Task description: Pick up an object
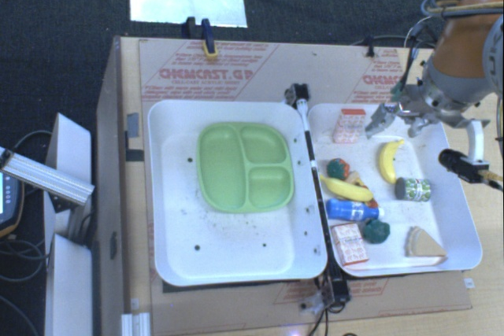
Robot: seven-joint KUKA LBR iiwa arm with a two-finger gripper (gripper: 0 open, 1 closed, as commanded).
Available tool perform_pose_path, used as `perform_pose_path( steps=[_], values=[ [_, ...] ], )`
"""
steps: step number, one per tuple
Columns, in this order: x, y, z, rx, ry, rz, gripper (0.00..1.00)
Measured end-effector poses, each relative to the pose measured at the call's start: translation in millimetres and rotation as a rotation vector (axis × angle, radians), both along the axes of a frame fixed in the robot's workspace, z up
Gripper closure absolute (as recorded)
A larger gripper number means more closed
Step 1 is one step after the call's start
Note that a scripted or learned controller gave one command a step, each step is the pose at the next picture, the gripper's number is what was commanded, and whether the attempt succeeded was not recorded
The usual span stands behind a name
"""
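Nothing picked yet: gripper (403, 116) hovers at right bin's (461, 204) upper edge, jaws spread, holding nothing; banana (387, 160) just below.

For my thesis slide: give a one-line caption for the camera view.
End effector hovers over right bin of toy food; green plate sits in left bin.

the gripper (383, 119) hangs open over the right bin (465, 236), near a banana (387, 160) and a small carton (350, 126).
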State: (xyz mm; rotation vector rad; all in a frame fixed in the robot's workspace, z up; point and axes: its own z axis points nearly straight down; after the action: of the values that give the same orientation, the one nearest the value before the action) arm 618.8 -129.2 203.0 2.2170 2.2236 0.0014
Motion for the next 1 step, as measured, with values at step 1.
perform_pose_path(
  steps=[1],
  values=[
    [-5.6,-37.0,-65.8,-0.001,0.002,-0.001,0.0]
  ],
)
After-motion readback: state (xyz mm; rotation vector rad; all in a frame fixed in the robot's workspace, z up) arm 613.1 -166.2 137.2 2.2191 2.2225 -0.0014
